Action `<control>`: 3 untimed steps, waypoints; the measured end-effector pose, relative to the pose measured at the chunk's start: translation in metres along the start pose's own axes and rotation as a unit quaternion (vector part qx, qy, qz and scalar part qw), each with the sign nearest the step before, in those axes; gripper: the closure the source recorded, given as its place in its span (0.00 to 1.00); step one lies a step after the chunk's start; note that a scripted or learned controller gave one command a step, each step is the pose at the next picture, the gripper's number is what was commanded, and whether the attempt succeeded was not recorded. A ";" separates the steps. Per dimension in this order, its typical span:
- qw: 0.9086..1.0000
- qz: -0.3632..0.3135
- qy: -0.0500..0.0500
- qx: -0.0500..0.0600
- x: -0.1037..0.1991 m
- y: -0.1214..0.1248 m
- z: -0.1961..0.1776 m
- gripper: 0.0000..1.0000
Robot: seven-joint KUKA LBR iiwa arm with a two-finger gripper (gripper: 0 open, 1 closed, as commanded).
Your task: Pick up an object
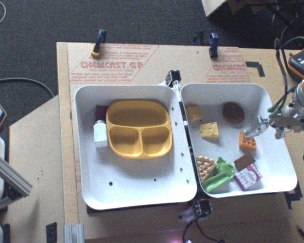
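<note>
at the near edge of the right bin (281, 178) lie a green toy (219, 173) and a red packet (248, 176). the gripper (261, 125) hangs above the orange waffle (247, 141), not touching it; i cannot tell if the fingers are apart. this looks like the approach step: next it must lower over the waffle and close.

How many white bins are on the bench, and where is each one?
2. The left bin holds a yellow tray and a small white bottle. The right bin touches it along the middle and holds the toy food. None seems hidden.
</note>
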State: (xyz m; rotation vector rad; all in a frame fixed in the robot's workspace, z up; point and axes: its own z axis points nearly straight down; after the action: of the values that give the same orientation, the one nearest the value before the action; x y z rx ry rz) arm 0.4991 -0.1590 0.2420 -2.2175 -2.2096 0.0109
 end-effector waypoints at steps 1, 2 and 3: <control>1.000 -0.002 -0.001 -0.006 0.000 0.002 -0.006 0.00; 1.000 -0.002 0.000 -0.003 0.005 -0.003 0.039 0.00; 1.000 -0.002 0.000 -0.002 0.003 0.000 0.102 0.00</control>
State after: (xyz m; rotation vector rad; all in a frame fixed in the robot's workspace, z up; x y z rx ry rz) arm 0.4974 -0.1554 0.1395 -2.2164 -2.2155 0.0052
